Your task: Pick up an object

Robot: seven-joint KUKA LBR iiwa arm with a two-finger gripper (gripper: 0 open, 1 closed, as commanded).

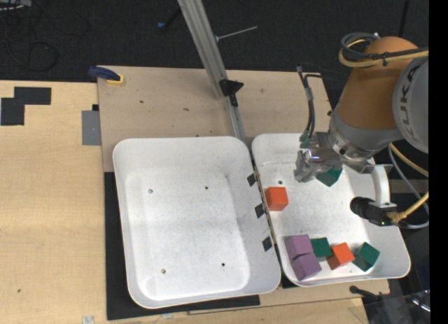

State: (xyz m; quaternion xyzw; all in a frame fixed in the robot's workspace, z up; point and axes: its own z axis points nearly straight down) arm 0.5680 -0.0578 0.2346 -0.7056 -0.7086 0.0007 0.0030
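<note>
Gripper [316, 170] raised over right bin [392, 263], clamped on green block [329, 175] (partly hidden by fingers); lifted clear of orange cube [277, 199] below-left; spare blocks clustered at near rim, likely slid there

You see the gripper [315, 168] over the right bin [280, 149], with a green block [329, 175] between its fingers. Just below and left of it sits an orange cube [276, 199]. Farther below it cluster a purple block [302, 255], small green block [321, 248], orange block [341, 255] and green cube [366, 255].
</note>
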